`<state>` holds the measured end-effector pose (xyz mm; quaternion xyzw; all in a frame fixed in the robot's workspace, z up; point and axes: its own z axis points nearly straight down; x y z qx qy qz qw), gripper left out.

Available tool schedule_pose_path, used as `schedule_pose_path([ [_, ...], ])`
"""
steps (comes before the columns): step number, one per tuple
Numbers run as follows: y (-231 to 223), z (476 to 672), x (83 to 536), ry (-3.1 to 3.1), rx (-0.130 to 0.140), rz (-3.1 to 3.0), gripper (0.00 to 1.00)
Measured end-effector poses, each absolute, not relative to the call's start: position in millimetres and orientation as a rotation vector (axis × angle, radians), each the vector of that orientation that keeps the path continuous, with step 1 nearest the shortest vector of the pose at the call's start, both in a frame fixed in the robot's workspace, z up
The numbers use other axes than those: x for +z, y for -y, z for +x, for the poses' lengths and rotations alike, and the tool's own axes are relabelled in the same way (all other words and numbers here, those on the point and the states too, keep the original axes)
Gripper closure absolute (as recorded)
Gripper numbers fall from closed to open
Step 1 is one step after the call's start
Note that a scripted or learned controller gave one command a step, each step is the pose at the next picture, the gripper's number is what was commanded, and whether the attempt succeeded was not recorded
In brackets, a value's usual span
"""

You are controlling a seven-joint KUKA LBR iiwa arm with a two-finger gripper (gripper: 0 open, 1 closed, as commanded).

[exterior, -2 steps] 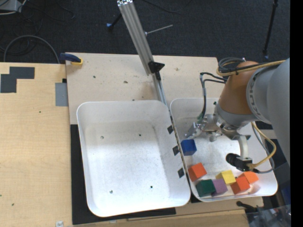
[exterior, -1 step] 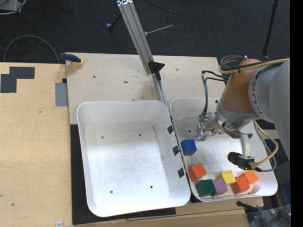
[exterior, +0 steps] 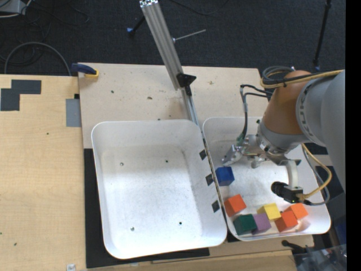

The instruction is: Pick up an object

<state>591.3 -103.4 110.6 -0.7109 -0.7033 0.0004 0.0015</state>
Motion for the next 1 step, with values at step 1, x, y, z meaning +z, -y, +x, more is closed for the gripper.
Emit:
schedule_pose_path([
  [1,24.7,610.0,164.9,2.213,0.008,-2.226,0.0],
])
